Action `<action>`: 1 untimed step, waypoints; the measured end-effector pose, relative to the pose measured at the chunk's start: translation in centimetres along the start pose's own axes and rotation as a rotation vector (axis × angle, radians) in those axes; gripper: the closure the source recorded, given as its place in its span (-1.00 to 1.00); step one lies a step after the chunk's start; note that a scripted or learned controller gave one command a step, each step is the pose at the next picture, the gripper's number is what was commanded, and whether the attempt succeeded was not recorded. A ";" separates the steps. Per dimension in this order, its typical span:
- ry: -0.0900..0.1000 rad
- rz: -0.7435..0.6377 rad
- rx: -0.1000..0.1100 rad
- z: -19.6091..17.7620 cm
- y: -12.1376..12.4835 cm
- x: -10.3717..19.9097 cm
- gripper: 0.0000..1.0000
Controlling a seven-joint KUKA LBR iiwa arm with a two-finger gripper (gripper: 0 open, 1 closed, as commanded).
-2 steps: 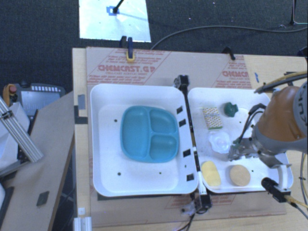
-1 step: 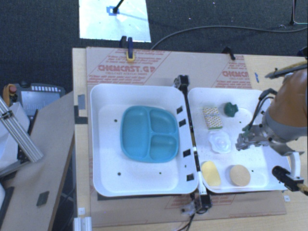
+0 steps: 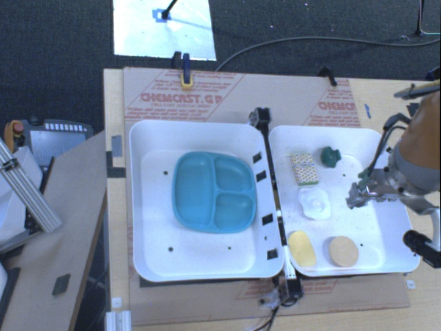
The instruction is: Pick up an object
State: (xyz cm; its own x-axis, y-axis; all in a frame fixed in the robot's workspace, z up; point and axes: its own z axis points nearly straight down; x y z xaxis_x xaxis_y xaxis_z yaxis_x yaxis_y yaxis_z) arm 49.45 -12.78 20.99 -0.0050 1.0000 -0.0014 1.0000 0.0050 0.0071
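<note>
The right bin holds several small objects: a patterned cream block, a dark green lump, a clear white lid-like piece, a yellow oval and a tan round disc. My gripper hangs over the bin's right half, just right of the white piece and above the tan disc. Nothing shows between its fingertips. The arm enters from the right edge.
The left bin holds a blue divided plate. A black divider with clips runs between the bins. Cardboard lies under both bins, with a yellow clamp at the back.
</note>
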 end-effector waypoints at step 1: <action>0.000 0.000 0.000 -3.8 0.2 0.0 1.00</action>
State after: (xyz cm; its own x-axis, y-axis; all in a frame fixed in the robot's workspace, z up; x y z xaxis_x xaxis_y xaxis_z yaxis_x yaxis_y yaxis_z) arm 49.66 -12.80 24.80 -0.0050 1.0000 -0.0016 1.0000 0.0050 0.0068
